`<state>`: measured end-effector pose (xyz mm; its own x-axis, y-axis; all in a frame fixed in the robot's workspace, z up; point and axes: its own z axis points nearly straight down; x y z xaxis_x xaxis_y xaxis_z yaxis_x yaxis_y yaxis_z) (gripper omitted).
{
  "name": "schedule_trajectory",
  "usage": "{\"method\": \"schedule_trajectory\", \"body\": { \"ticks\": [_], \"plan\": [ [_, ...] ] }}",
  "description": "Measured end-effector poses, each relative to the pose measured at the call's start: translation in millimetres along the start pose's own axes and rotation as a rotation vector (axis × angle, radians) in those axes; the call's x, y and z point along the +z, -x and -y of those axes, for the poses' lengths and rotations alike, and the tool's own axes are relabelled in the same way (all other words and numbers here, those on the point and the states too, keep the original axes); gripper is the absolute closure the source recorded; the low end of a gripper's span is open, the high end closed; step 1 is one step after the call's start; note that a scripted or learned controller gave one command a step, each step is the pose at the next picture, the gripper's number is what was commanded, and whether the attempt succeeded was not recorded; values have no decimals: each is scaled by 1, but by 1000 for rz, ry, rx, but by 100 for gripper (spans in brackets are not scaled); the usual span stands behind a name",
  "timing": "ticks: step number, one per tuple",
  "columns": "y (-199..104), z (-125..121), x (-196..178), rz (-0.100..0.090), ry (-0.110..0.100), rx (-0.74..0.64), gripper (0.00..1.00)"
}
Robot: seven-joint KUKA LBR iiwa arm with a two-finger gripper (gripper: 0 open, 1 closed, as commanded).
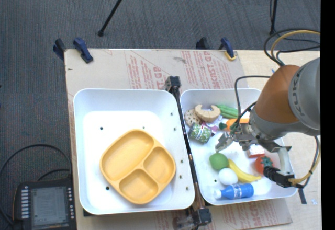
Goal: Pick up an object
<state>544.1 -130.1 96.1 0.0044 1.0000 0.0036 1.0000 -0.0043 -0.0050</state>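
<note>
Camera view: my gripper [226, 142] hangs over the right bin [207, 99], fingers spread apart w/ nothing between them. Just below sits the green ball [219, 161], w/ the white egg [227, 176] touching it and the banana [244, 171] beside. Blue bottle [235, 191] lies near the front wall. Bread piece [207, 113] and green wrapped item [200, 133] sit to my left. Yellow divided plate [137, 165] is in the left bin [84, 135].
</note>
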Motion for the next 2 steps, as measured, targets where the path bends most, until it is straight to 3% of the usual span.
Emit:
{"method": "schedule_trajectory", "body": {
  "ticks": [1, 2],
  "plan": [
    [-49, -70, 9, 2, 2, -7, 0],
    [-50, -70, 0, 2, -1, -12, 100]
  ]
}}
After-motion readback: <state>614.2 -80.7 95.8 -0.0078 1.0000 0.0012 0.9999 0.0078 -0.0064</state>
